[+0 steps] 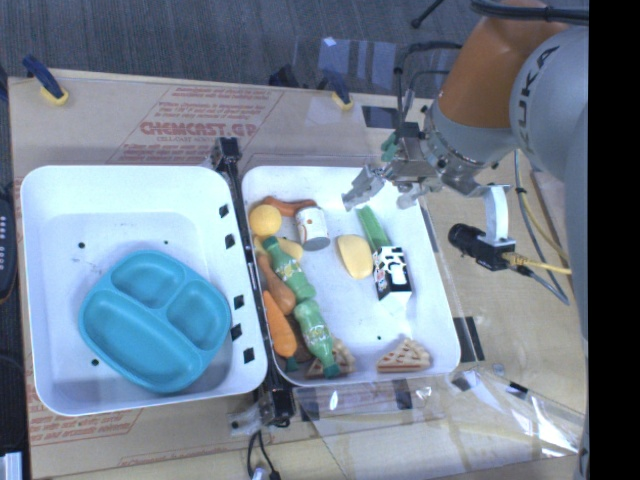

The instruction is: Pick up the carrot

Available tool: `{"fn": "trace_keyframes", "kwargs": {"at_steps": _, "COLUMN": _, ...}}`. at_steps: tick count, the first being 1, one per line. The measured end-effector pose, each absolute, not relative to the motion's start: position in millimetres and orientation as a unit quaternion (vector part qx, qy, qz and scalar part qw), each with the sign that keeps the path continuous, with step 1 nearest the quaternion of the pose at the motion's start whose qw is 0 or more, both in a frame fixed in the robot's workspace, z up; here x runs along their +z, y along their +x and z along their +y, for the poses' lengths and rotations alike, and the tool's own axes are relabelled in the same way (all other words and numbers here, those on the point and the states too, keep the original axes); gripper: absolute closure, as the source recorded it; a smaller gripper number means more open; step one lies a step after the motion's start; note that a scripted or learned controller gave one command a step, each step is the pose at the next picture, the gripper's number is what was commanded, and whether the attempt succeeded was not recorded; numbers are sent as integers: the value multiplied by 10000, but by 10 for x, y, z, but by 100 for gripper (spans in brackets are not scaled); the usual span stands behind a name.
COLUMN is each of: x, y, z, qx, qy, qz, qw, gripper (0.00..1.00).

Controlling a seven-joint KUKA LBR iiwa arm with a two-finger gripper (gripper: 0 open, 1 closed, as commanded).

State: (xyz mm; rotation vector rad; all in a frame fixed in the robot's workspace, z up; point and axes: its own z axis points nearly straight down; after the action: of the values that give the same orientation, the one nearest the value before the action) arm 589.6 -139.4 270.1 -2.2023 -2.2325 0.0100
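Camera view: The gripper hangs over the upper edge of the right bin, fingers spread apart with nothing between them. The carrot lies along that bin's left wall, near the lower end, beside a green bottle. Nearby rest a yellow lemon, a small can, a pale yellow piece and a waffle wedge. The left bin holds a blue divided plate.
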Motion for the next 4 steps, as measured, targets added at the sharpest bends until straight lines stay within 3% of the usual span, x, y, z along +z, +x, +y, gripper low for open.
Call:
{"fn": "trace_keyframes", "kwargs": {"at_steps": 1, "x": 1317, "y": 5875, "z": -1029, "qx": 81, "qy": -7115, "qz": -7026, "qw": 98, "gripper": 0}}
{"fn": "trace_keyframes", "kwargs": {"at_steps": 2, "x": 2722, "y": 5601, "z": -1513, "qx": 11, "qy": -6340, "qz": -7733, "qw": -37, "gripper": 0}}
{"fn": "trace_keyframes", "kwargs": {"at_steps": 3, "x": 1874, "y": 5748, "z": -731, "qx": 41, "qy": -6199, "qz": -7846, "qw": 64, "gripper": 0}}
{"fn": "trace_keyframes", "kwargs": {"at_steps": 4, "x": 1914, "y": 6031, "z": -501, "qx": 30, "qy": -7293, "qz": -6842, "qw": 21, "gripper": 0}}
